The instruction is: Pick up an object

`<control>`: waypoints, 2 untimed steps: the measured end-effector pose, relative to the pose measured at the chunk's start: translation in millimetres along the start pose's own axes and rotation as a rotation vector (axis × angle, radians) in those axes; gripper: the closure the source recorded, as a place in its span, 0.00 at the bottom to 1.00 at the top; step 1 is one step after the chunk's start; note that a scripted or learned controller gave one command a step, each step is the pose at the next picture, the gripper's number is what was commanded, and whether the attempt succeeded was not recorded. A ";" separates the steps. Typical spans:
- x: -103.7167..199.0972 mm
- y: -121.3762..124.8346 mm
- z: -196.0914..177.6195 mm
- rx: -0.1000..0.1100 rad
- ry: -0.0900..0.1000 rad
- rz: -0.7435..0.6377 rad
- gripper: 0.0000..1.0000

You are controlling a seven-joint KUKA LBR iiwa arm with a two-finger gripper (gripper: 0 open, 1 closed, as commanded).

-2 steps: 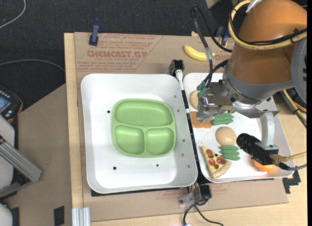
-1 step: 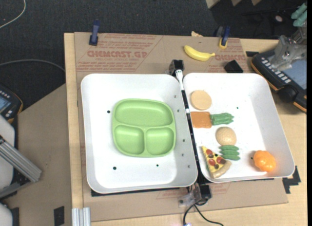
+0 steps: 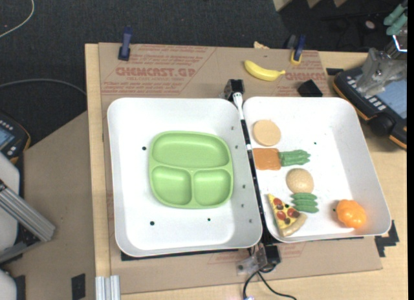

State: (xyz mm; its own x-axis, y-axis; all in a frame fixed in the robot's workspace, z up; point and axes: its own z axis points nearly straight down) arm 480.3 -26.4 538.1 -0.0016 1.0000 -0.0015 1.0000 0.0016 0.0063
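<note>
Nearest, along the lower edge of the right bin (image 3: 362, 163), lie a pizza slice (image 3: 286, 214), green beans (image 3: 305, 202) and an orange (image 3: 350, 213); none is lifted. Mid-frame sit a bun (image 3: 299, 180), an orange square (image 3: 266, 159), a green piece (image 3: 294, 157) and a round cookie (image 3: 266, 132). The left bin (image 3: 126, 163) holds a green tray (image 3: 191, 168). Farther, a banana (image 3: 263, 70) rests on the desk (image 3: 162, 69). At upper right, the end effector (image 3: 387, 59) hangs outside the bins; whether it is released or clenched I cannot tell. Judging by this, picking is wholly ahead.
</note>
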 end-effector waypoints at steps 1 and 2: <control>0.1 0.8 -10.7 -0.004 -0.001 -0.001 1.00; -40.9 -3.9 186.9 0.024 0.002 0.007 1.00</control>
State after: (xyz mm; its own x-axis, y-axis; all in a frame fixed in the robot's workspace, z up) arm 477.6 -67.7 351.3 0.0057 1.0000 0.0004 0.9998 -0.0057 -0.0172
